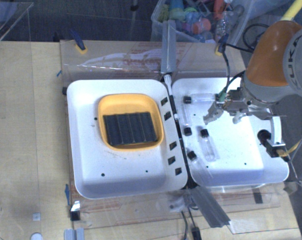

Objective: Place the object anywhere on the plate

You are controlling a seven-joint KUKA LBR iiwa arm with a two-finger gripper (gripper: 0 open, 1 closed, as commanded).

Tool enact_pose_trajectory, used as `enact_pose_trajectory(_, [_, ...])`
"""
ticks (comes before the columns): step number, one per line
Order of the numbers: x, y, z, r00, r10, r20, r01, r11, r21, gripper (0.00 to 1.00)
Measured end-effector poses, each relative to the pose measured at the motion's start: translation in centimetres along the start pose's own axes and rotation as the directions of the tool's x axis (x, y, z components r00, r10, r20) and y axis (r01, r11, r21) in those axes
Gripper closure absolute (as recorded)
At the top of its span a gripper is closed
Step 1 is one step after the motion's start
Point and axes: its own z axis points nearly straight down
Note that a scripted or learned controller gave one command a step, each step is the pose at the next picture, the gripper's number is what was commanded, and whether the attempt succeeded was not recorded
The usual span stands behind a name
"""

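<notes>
From where I stand, the left bin point(81, 149) holds the yellow plate point(128, 102), and a dark ribbed block point(129, 128) already lies flat on it, covering most of its middle and lower part. That block looks like the task's object, so by my reading the placing is done or very nearly so. It seems stiff and flat, probably light, with shallow grooves running across its top; the grooves might give some purchase, but the surer hold would be across its two long edges, since the top face is too broad to pinch.

The arm point(278, 49) reaches in over the right bin point(241, 156), well apart from the plate. The tool point(223, 111) hangs above that bin's upper part with nothing visible between its prongs; whether it is spread or closed I cannot tell from this angle. A few small dark bits and a clear tube point(209, 149) lie on the white floor below it.
</notes>
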Motion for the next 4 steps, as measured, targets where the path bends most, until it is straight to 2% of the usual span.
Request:
enact_pose_trajectory(1, [-4.4,4.8,-7.4,0.933,-0.359,0.003,0.359,0.933,-0.004,0.00])
enact_pose_trajectory(2, [-11.5,6.7,-10.4,0.856,-0.516,0.006,0.516,0.856,-0.005,0.00])
enact_pose_trajectory(3, [-11.4,6.8,-11.6,0.855,-0.518,0.011,0.518,0.855,-0.009,1.00])
enact_pose_trajectory(4, [-14.8,9.2,-12.6,0.715,-0.699,0.008,0.699,0.715,-0.005,1.00])
